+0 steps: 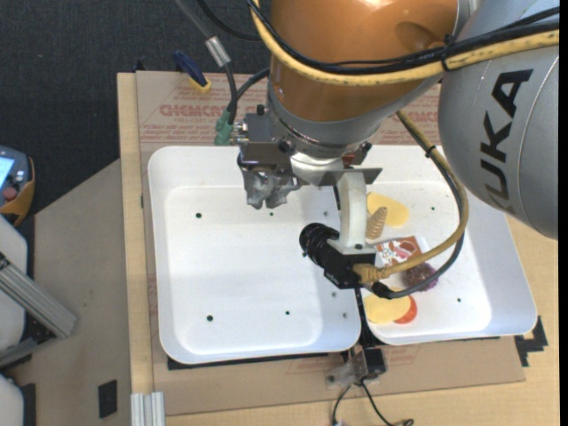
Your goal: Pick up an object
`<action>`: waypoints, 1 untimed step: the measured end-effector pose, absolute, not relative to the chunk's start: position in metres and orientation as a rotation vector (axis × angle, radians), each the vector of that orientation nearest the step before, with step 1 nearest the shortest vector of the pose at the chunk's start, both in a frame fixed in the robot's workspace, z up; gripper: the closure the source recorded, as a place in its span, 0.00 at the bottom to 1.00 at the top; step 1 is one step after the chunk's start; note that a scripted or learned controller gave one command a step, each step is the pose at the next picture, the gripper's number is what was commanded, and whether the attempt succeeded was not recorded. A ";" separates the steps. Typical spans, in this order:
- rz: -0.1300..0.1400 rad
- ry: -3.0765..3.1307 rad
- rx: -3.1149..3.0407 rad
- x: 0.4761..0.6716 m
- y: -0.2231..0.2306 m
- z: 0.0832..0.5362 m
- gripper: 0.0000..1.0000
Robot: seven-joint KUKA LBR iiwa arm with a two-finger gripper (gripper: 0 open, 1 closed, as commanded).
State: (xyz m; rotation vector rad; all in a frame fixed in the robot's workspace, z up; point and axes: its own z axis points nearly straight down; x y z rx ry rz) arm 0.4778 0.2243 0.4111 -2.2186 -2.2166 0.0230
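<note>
Filling most of the upper right, the grey arm (506, 105) with its orange band (355, 34) leans in over the seam where the two white bins meet. Open room lies chiefly in the left bin (177, 264), whose floor is bare white apart from a few small dark dots; its raised rim runs round on all sides. The right bin (497, 300) is crowded toward its inner edge, leaving a bare strip along its far right side. Beneath both bins sits a brown cardboard sheet (133, 193) on the bench.

The gripper (266, 189) hangs low over the back part of the left bin, near its rear rim, with a white bracket (353, 207) and a black fitting (324, 251) beside it. Whether its pincer is spread or pressed together I cannot tell (the metal tip is a grey blur), and nothing is seen pinched in it.

Objects lie in the right bin: a yellow disc (393, 211) with a ridged tan cone (378, 222) touching it, a red-and-white packet (396, 252), a purple item (422, 278), and a yellow-and-red piece (395, 310) near the front rim.

Red printing on the cardboard reads partly "CHEMCA", and large letters "UKA" show on the arm.
</note>
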 end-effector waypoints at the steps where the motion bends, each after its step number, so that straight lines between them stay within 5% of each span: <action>1: -0.025 -2.226 -2.224 0.479 0.224 0.543 1.00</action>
